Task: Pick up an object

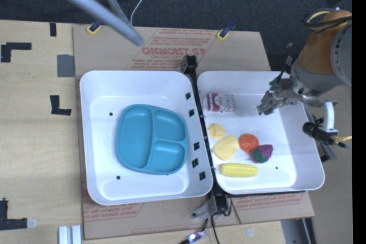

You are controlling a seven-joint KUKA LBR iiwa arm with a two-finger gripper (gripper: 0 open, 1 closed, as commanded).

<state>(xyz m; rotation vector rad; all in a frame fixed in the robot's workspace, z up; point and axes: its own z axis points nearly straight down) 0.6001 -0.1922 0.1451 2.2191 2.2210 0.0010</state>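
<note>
The right bin (297, 177) holds several small objects: a red-and-white packet (221, 102), a small yellow piece (216, 130), a pale yellow lump (226, 147), an orange-red round piece (248, 142), a purple-and-green piece (263, 153) and a yellow corn cob (239, 170). My gripper (267, 104) hangs over the right bin's upper right part, to the right of the packet and above the orange-red piece. It is apart from all of them. Nothing shows between its fingers.
The left bin (97, 94) holds a blue divided plate (152, 139). A black clip divider (194, 117) runs between the bins. The arm's grey body with its orange band (320, 54) stands at the right edge. Cardboard (171, 48) lies under both bins.
</note>
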